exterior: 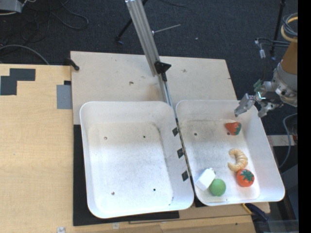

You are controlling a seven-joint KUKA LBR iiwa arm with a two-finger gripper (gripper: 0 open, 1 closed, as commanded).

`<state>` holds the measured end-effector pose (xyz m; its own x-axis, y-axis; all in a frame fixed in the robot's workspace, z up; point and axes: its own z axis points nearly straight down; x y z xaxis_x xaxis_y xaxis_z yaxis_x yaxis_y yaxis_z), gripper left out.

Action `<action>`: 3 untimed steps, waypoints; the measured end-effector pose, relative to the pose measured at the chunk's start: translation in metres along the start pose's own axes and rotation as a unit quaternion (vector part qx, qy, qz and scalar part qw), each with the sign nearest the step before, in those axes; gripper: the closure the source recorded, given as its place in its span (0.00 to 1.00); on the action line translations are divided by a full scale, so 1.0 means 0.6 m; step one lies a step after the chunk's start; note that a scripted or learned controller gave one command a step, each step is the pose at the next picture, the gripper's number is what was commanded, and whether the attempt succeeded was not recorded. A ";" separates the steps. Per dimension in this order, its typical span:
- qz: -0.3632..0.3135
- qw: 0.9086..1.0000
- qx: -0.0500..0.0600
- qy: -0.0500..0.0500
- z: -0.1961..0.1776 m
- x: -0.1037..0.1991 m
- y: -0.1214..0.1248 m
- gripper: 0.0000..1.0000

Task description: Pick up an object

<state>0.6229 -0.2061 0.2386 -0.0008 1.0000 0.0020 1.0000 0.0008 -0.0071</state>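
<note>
The right bin point(252, 130) holds several small objects. A red strawberry point(233, 127) lies near its far right side. A tan croissant point(238, 159) sits lower down, with a red tomato point(245, 177) just below it. A green ball point(217, 187) and a white block point(205, 178) rest near the bin's front left corner. My gripper point(253, 106) hangs over the far right rim of this bin, above and to the right of the strawberry. Its two fingers are spread apart with nothing between them.
The left bin point(97, 125) stands beside the right one, a divider with black clips point(178, 142) between them. A slanted aluminium beam point(146, 38) rises behind the bins. A wooden bench surface point(34, 144) lies to the left.
</note>
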 end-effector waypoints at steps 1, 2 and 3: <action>-0.001 1.000 -0.002 -0.001 -0.005 0.001 0.002 0.00; -0.002 1.000 0.000 0.000 0.069 0.003 0.008 0.00; 0.000 1.000 0.001 0.000 0.166 -0.011 0.002 0.00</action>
<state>0.6237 -0.2123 0.1388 0.0001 1.0000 0.0018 1.0000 -0.0001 -0.0083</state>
